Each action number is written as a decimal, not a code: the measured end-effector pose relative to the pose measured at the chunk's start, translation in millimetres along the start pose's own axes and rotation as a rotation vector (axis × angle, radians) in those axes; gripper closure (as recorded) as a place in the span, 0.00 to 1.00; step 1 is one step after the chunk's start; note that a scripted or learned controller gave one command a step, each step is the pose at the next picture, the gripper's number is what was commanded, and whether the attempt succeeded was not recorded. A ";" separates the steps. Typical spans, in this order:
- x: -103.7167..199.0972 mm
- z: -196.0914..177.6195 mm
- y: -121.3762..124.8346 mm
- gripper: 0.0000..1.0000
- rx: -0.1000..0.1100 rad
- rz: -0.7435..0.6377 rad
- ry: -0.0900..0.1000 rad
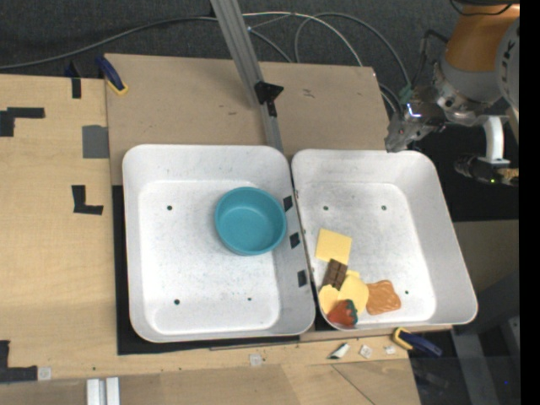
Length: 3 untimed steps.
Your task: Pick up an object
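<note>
Hovering at the right white bin's (422,171) far rim, jaws (398,138) too blurred to tell wide or narrow, well apart from the heaped yellow, brown, orange and red food pieces (348,287) near its front-left corner: risking a clumsy grab catching several or none.

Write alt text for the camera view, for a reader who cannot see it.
The grey-and-orange arm's gripper hovers over the far edge of the right bin, whose near corner holds small food-like items. The left bin holds a blue bowl.
</note>
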<state>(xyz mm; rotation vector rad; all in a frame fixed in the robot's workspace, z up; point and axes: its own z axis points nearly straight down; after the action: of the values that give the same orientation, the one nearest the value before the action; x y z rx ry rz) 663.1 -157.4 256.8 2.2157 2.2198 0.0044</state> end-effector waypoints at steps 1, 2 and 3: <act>42.3 -1.4 -14.6 1.00 0.006 -0.003 0.003; 88.7 15.3 -33.6 1.00 0.009 -0.003 0.003; 144.0 15.7 -44.3 1.00 0.008 -0.005 0.004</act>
<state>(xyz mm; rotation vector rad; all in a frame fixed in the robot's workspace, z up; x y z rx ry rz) 618.6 -13.5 240.6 2.2161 2.2314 -0.0009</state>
